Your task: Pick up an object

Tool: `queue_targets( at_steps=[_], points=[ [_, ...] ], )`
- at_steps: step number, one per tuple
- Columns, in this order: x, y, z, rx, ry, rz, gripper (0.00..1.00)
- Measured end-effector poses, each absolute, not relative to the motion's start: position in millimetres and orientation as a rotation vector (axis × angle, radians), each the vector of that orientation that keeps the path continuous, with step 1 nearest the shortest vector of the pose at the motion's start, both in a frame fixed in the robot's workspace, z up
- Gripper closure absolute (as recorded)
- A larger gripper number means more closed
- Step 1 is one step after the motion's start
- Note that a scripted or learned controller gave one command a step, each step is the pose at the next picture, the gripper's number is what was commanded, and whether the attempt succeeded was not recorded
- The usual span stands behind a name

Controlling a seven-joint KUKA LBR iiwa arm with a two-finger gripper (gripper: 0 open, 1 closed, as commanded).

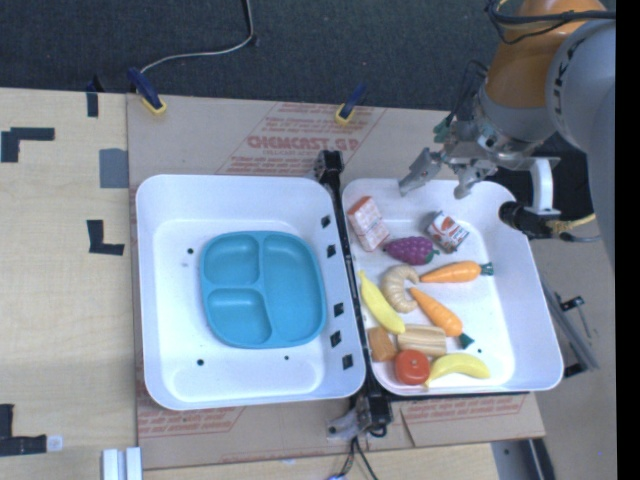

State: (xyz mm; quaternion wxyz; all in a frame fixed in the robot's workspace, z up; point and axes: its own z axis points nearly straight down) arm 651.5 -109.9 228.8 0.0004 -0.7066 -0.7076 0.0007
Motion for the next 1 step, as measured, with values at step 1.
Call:
queue_targets(
  at_steps=[1],
  points=[
    [637.0,-124.6,135.1,-2.218,-2.220,0.005,0.00]
  ],
)
